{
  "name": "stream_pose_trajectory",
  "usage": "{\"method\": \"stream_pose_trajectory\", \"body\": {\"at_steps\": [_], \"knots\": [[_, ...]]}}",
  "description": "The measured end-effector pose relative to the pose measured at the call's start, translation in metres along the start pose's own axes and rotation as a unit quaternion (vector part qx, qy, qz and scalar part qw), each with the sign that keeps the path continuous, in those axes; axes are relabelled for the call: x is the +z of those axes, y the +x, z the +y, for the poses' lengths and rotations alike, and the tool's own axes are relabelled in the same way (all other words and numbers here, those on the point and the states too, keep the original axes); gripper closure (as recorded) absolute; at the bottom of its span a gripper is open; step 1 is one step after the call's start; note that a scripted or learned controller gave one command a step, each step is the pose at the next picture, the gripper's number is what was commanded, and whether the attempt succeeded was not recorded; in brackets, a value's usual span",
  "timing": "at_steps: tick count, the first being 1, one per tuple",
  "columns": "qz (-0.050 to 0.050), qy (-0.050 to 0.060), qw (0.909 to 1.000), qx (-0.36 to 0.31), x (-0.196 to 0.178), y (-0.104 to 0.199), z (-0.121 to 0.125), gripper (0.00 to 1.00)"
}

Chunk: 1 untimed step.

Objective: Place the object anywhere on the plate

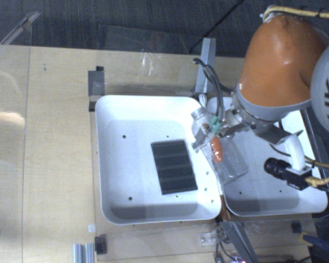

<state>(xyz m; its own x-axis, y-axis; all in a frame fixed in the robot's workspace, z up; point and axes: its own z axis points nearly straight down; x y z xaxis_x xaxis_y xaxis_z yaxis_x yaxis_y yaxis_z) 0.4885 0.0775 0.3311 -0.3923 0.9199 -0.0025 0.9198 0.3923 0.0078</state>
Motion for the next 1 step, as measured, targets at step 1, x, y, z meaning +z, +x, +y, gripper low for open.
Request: {"method": "stream_pose_trajectory", "body": {"at_steps": [1], "knots": [[0.001, 0.002, 1.0000, 0.010, 0.0662, -0.0099, -0.0054, 1.00]]}}
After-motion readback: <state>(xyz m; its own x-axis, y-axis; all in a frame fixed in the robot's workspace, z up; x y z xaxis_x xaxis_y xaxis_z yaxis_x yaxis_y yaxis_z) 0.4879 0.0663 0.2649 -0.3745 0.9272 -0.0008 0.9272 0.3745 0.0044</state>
